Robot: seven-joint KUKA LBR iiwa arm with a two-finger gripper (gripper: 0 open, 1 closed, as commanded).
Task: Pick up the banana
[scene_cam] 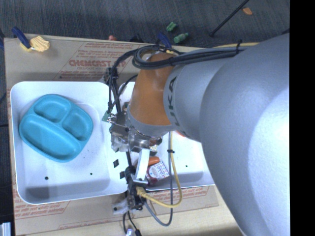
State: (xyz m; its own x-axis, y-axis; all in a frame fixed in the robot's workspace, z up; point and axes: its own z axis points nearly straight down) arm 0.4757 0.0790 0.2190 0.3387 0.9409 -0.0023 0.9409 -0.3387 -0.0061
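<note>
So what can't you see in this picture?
- Banana: I can't find it; the arm covers most of the right bin in the camera view.
- Gripper: too cluttered by cables to tell open or shut.
- Packet beside it: label too small to read.
- Left bin: blue tray in plain sight.

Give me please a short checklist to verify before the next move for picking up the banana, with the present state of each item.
1. Banana located: cannot tell; the arm covers most of the right bin.
2. Tool position: ok; the tool is low over the right bin, near its left wall.
3. Tool state: cannot tell.
4. Things near the tool: not ok; a red and white packet lies right beside it.
5. Left bin: ok; the blue divided tray rests there, apart from the tool.
6. Cables: not ok; they hang loose over the front bin rim.
</note>
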